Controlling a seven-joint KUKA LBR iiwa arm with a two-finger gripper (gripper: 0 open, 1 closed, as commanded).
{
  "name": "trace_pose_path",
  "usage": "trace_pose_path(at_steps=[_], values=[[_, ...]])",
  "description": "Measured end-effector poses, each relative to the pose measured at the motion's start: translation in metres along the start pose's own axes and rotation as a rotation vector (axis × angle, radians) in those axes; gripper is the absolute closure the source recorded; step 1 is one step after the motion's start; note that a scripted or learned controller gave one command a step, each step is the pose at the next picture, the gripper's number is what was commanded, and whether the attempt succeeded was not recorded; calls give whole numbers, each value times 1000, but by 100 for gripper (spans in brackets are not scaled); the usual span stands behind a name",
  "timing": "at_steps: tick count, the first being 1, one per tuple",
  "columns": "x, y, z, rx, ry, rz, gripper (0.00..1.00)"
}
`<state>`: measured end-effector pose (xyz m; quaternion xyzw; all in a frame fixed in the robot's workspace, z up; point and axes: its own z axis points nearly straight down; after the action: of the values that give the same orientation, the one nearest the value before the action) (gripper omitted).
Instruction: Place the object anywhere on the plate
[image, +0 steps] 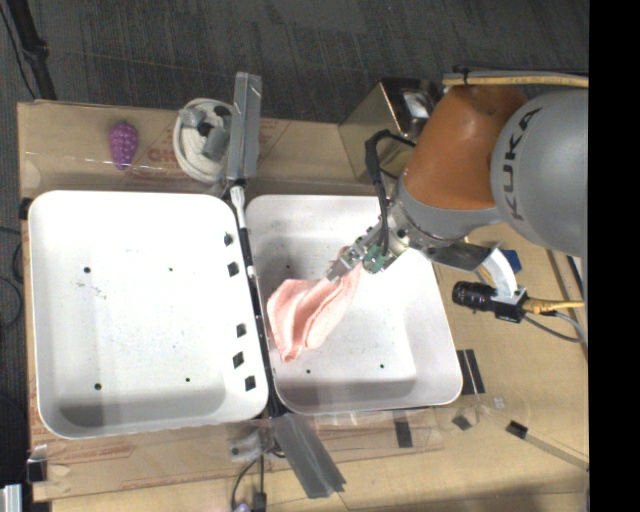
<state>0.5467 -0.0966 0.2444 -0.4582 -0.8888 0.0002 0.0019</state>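
Two shallow white bins are set side by side on a brown bench. The left bin (130, 310) is the wider of the two; the right bin (400, 340) lies just beside it, the two rims meeting along a dark divider strip.

A pink cloth (305, 315) is seen in the right bin, towards its left wall. It is stretched at a slant: its lower, bunched end rests on the bin floor near the divider, while its upper end is drawn up and to the right into the gripper (358, 262). The cloth's upper corner is seen pinched between the fingers, so the jaws are closed narrowly on the fabric.

The arm (480, 170) is reached in from the right, its orange band and grey casing hanging over the far right part of the right bin.

Beyond the bins, on the far edge of the bench, a small purple object (123, 143) is placed at the left, and a white coiled item (203, 138) is set near it, to its right. No plate can be made out.
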Motion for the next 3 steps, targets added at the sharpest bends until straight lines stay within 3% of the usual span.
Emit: trace_pose_path(at_steps=[1, 3], values=[[2, 2, 13, 1, -1, -7, 100], [95, 48, 29, 1, -3, -818, 100]])
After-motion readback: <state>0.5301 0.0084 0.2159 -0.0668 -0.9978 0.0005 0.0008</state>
